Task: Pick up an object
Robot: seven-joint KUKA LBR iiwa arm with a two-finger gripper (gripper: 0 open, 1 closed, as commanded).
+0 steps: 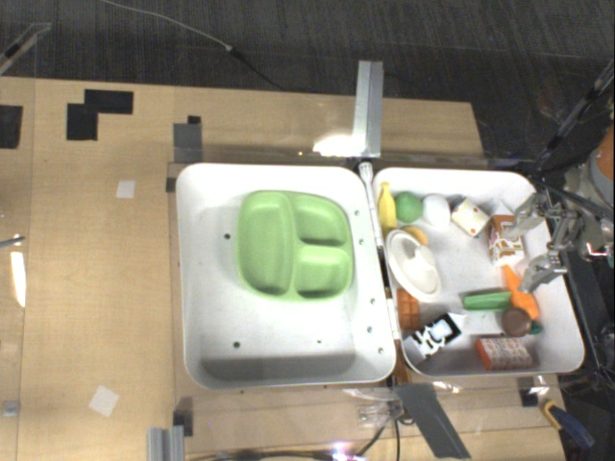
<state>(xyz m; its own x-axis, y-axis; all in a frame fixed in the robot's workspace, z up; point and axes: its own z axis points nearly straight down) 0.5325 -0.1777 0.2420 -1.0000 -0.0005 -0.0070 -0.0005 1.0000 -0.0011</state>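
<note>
A robotics lab workstation seen from above. A pale wooden bench sits on dark grey carpet, with two white bins fixed between metal brackets. Black marker squares lie at ten o'clock, and a thin cable trails across the floor at twelve o'clock.

Both white bins look like smooth, faintly glossy plastic. The green divided tray looks matt plastic. My bench is pale wood-grain; the white bowl shines.
</note>
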